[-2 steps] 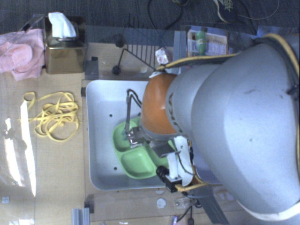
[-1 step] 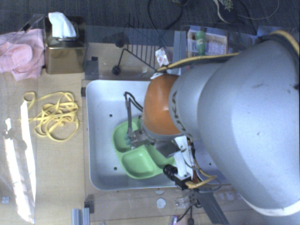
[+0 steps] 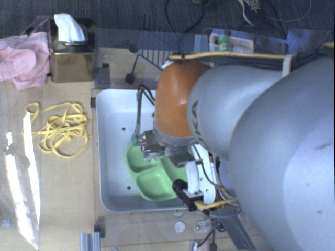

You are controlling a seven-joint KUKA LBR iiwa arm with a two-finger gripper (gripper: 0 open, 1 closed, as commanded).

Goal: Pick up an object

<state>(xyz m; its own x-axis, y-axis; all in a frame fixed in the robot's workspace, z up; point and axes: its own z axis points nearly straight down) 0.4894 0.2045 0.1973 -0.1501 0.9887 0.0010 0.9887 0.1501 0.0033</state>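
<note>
A light green divided tray (image 3: pixel 153 182) lies in the white bin (image 3: pixel 111 124), toward its near right part. The grey arm with its orange band (image 3: pixel 175 101) reaches down over the bin from the right and covers the tray's right side. The wrist and gripper body (image 3: pixel 152 144) sit directly above the tray's upper compartment. The arm hides whatever lies under it.
A tangle of yellow cord (image 3: pixel 60 127) lies on the bench left of the bin. A brown tissue box (image 3: pixel 70 51) and a pink cloth (image 3: pixel 21 61) sit at the back left. Cables run behind the bin.
</note>
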